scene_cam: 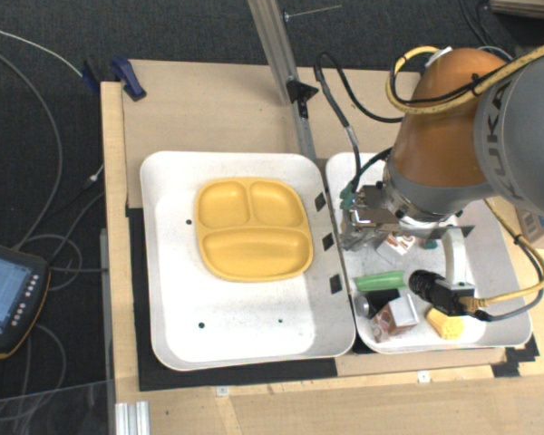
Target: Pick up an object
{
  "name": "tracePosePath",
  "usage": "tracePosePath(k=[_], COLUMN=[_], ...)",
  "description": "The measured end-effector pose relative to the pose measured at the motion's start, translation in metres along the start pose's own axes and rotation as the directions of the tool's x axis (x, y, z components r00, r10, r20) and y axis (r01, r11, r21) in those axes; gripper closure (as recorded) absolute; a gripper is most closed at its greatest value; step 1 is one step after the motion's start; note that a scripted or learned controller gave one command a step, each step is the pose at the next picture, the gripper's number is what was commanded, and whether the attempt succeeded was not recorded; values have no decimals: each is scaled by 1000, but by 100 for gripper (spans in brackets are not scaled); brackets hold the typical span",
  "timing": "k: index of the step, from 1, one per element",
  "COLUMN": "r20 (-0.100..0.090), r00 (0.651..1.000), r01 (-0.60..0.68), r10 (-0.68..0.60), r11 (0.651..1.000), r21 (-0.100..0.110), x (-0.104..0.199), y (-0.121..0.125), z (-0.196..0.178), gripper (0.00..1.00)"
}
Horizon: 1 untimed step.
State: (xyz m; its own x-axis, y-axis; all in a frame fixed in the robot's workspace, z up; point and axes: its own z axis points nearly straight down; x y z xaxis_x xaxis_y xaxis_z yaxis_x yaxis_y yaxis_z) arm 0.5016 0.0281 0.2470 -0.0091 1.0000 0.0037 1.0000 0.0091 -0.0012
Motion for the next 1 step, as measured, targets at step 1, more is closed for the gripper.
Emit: tracePosePath(k=[1], r20=[1], r00=[1000], r01=[-2], r10=[2], r11=[1000], r21=[-3], x=[48], y=[2], z=[-4], gripper=[100])
